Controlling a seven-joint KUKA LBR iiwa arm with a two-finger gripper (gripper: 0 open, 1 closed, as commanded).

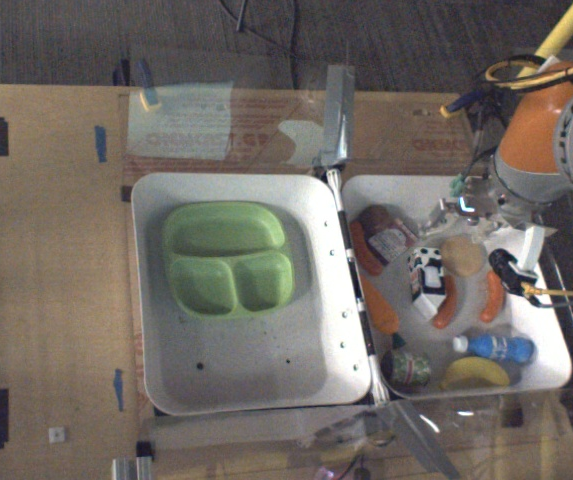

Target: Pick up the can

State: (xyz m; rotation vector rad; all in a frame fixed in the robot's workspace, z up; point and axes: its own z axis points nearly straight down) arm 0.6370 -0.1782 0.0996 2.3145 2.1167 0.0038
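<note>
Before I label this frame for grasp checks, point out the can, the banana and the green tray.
can (407,369), camera view, on its side wall
banana (475,373), camera view, mid-length of the peel
green tray (228,258), camera view, on its centre divider

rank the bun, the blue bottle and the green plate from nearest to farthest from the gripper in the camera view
From the gripper in the right bin:
1. Bun, just below it.
2. Blue bottle, near the right bin's bottom edge.
3. Green plate, across in the left bin.
</note>
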